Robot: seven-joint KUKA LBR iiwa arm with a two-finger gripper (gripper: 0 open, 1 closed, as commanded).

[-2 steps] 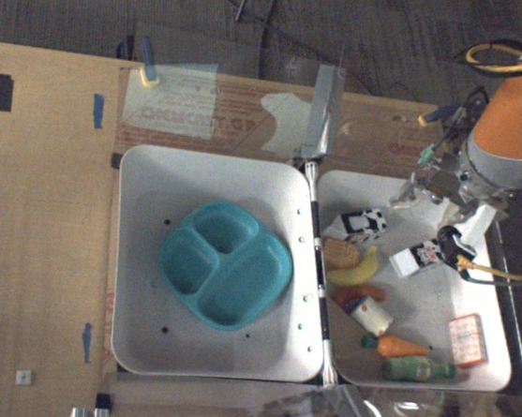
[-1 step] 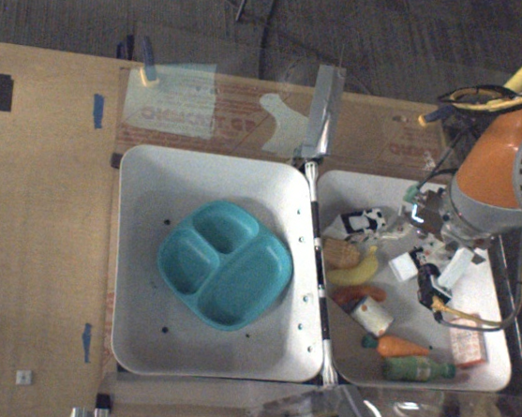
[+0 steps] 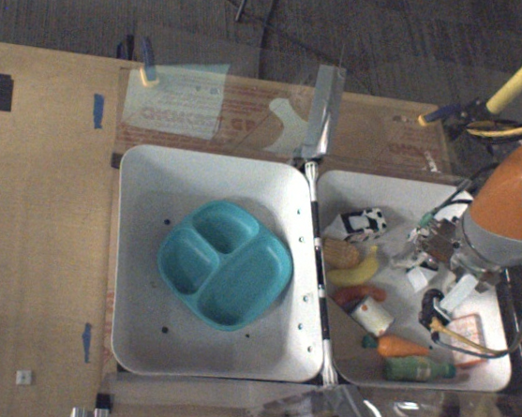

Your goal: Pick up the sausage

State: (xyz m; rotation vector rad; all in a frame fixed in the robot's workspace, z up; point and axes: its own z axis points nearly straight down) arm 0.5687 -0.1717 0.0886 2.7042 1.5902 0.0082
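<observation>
1. A pale wooden worktop (image 3: 33,222) carries two shallow white plastic bins side by side.
2. The left bin (image 3: 147,175) holds a teal plastic plate with three compartments (image 3: 226,265), lying flat near its middle.
3. The right bin (image 3: 404,194) holds a cluster of small things, mostly along its left and near sides.
4. The reddish-brown toy sausage (image 3: 362,293) lies in the left part of the right bin, slanted, just beside a yellow toy banana (image 3: 352,274) on its far side.
5. A white cylinder with a red end (image 3: 372,316) sits touching or nearly touching the sausage on its near side.
6. A tan bread-like lump (image 3: 341,252) lies beyond the banana, and a black-and-white toy cow (image 3: 365,223) sits further back.
7. An orange toy carrot (image 3: 404,347) and a green toy bottle (image 3: 419,370) lie near the front wall, close together.
8. The grey arm with its orange band (image 3: 518,192) reaches in over the right bin's right side.
9. The gripper (image 3: 429,250) hangs over the bin's middle, to the right of the sausage and apart from it. I cannot tell whether it is released or clenched, and nothing is seen in its grasp.
</observation>
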